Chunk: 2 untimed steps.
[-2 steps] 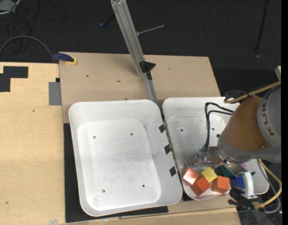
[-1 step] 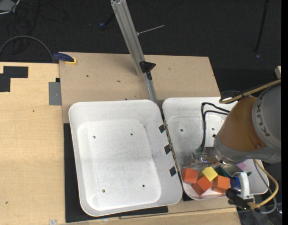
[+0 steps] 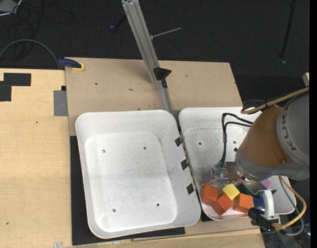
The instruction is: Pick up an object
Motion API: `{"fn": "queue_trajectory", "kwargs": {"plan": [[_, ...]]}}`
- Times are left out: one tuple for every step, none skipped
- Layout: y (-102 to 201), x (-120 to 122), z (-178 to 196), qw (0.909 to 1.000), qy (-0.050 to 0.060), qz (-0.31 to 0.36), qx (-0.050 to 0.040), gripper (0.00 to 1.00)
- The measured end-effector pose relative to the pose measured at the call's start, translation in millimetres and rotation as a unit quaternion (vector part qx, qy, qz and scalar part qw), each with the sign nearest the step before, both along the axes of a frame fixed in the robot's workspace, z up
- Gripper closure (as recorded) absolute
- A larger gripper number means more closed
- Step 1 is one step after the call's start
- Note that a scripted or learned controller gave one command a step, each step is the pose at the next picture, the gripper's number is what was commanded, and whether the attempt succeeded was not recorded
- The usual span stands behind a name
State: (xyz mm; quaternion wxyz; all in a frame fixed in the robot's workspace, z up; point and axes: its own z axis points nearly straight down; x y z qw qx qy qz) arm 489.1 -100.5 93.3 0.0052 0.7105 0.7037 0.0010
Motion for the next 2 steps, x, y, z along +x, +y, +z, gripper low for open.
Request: {"fn": "queue_trajectory", "kwargs": {"plan": [[24, 42, 101, 1.0000, 0.001, 0.006, 0.0030, 0.00], [-12, 47, 147, 1.0000, 0.003, 0.004, 0.0020, 0.00]]}}
